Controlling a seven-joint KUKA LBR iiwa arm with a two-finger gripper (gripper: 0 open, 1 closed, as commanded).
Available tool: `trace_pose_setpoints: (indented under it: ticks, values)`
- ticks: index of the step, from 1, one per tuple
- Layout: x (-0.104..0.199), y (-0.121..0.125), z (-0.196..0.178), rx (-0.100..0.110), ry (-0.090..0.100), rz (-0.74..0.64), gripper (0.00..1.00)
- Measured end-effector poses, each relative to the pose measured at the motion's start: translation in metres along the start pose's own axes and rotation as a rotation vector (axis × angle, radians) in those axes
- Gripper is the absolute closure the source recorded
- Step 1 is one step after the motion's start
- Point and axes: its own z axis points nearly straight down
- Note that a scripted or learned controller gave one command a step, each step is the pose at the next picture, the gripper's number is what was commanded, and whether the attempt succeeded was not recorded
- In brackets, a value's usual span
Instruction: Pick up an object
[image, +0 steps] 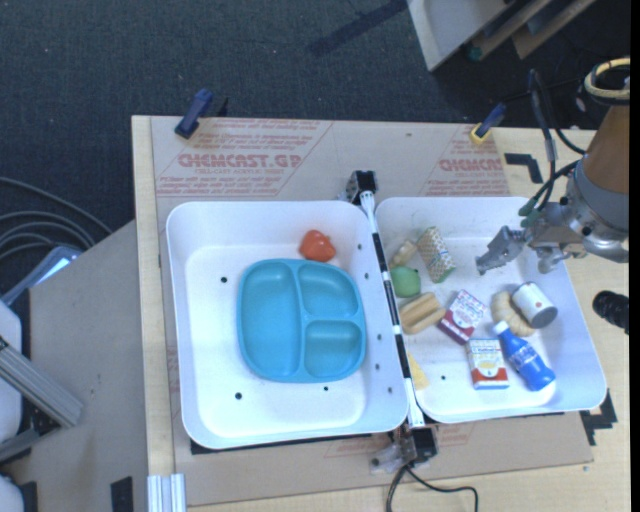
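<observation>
Hovering in the right bin's upper right, the end effector, fingers apart and empty, is nearest the small can, judged light, rigid, slippery; grip across its sides.

Glossy white plastic bins, smooth blue plastic tray, matt board bench

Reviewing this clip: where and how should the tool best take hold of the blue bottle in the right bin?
Probably across the blue bottle at mid-body, coming straight down. It lies on its side, long axis slanting, white cap end up-left; fingers should straddle its narrow width, though a red-and-white carton crowds its left.
</observation>
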Motion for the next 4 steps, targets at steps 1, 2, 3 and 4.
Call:
trace_pose_setpoints:
  ticks: [1, 2, 3, 4]
  values:
    - [0.007, 0.072, 0.165, 0.004, 0.0, 0.0, 0.0]
    - [0.025, 0.111, 0.167, 0.016, -0.009, 0.001, 0.0]
    - [0.023, 0.12, 0.167, 0.033, -0.012, 0.0, 0.0]
    - [0.028, 0.125, 0.158, 0.006, -0.007, 0.004, 1.0]
